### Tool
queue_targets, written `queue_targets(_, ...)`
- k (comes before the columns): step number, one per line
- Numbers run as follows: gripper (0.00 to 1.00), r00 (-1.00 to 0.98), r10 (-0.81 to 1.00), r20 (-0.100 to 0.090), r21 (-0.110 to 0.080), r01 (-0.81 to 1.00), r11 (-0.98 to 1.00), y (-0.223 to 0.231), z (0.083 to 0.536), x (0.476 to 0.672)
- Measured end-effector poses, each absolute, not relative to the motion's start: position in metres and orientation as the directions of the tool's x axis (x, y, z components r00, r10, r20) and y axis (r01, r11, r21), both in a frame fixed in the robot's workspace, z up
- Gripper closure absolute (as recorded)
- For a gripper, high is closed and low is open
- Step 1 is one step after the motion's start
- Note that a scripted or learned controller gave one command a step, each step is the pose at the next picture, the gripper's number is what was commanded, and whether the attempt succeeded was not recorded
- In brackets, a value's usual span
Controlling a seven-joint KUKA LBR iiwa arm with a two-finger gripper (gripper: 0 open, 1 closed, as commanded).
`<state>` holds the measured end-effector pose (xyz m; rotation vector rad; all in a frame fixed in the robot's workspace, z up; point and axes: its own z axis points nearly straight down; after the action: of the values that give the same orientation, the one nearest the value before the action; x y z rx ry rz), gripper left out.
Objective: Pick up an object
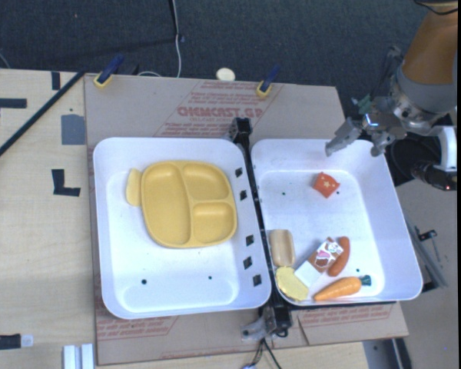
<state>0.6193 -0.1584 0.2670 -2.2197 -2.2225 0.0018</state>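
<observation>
My gripper [356,144] hangs over the far right corner of the right bin [384,177], open, with nothing between its two spread fingers. Below and left of it a small red block [326,184] lies alone on the bin floor. At the bin's near side lie a tan bread roll [282,247], a yellow banana-like piece [293,284], a small white and red carton [325,254], a red sausage [339,257] and an orange carrot [338,288].
The left bin [123,283] holds a yellow divided plate [189,203] with a small yellow piece [132,187] at its left. A black divider [247,198] runs between the bins. Clamps [105,78] hold the cardboard base at the back.
</observation>
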Motion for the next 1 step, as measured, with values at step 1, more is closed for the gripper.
queue_targets(1, 0.0, 0.001, 1.0, 0.001, -0.012, 1.0, -0.001, -0.1849, 0.1422, 0.637)
